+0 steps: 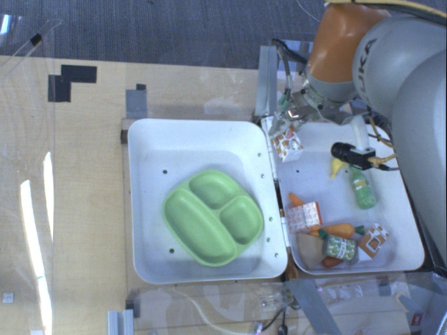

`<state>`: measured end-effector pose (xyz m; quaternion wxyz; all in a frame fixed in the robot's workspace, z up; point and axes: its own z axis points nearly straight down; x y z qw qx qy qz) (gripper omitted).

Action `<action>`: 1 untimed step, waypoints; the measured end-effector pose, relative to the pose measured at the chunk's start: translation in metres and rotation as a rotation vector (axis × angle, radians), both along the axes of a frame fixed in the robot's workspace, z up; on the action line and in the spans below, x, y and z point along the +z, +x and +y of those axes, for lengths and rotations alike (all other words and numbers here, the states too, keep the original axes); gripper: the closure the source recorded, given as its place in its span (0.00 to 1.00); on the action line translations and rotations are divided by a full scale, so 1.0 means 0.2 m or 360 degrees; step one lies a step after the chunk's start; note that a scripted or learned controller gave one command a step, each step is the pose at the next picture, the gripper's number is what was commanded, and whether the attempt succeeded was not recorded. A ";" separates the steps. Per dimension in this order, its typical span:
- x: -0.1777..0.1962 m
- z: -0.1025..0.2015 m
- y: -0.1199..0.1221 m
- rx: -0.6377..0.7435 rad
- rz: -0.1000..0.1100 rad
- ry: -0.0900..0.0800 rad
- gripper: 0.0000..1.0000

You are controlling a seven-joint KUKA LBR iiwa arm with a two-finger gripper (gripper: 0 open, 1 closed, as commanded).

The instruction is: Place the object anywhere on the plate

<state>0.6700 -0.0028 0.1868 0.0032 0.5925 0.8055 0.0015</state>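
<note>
Camera view, overhead: surface [77, 208] carries two white bins side by side. Left bin [150, 152] holds a green divided plate [213, 217], lying flat near its centre with nothing on it. Right bin [314, 180] holds the loose items. Arm [391, 54] reaches in at the upper right; the claw [288, 119] sits over the upper left corner of the right bin. A patterned packet [287, 145] lies directly below the claw, beside the rim between the bins. Claw opening and any grip on the packet: cannot tell. A green bottle [363, 191] lies mid-bin; a carton [304, 216], carrot [341, 230] and can [340, 248] cluster along the lower edge.
</note>
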 end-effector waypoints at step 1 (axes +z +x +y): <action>0.08 0.18 -0.22 0.0840 -0.0002 -0.0002 1.00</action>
